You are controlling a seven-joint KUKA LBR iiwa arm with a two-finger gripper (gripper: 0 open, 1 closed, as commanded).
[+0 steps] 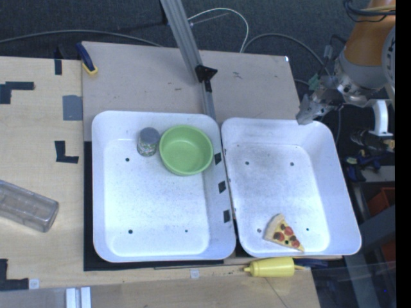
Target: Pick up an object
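Pizza slice, a single toy wedge with red spots on a yellow face, lies flat near the front right corner of the right bin. Its long axis runs on a diagonal: the narrow tip points up and to the left, toward the middle of the bin, and the broad crust edge faces the front right corner. It touches nothing else in that bin.

Two white bins sit side by side on the surface. The left bin holds two things close together near its back wall: one green bowl, upright with its mouth open to the camera, and one small grey can standing just beside the bowl on its left.

One yellow bottle lies on its side just outside the front rim of the right bin, its long axis roughly parallel to that rim, nozzle pointing left. One clear plastic container lies on its side on the wooden area well to the left of the bins.

The hand hangs at the back right corner of the right bin, well apart from the slice. Whether it is wide or narrow I cannot tell; it carries nothing visible.
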